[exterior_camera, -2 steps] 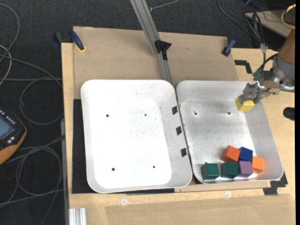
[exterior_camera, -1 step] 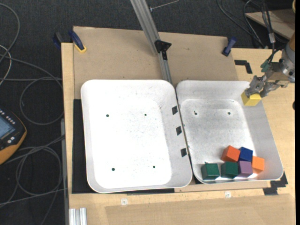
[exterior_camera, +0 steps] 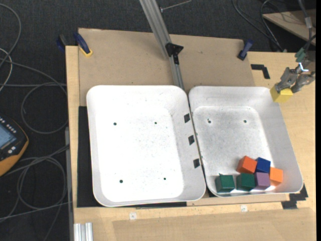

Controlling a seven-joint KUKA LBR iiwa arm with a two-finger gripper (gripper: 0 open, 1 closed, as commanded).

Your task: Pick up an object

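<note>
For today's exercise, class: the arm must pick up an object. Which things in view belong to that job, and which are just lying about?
Belong to the job:
gripper
yellow block at the gripper's tip
orange, blue, purple and green blocks
right bin

Just lying about:
left bin
blue clamps
floor cables
handheld pendant

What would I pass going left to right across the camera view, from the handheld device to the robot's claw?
Handheld device → left bin → right bin → dark green block → orange block → yellow block, in the gripper.
</note>
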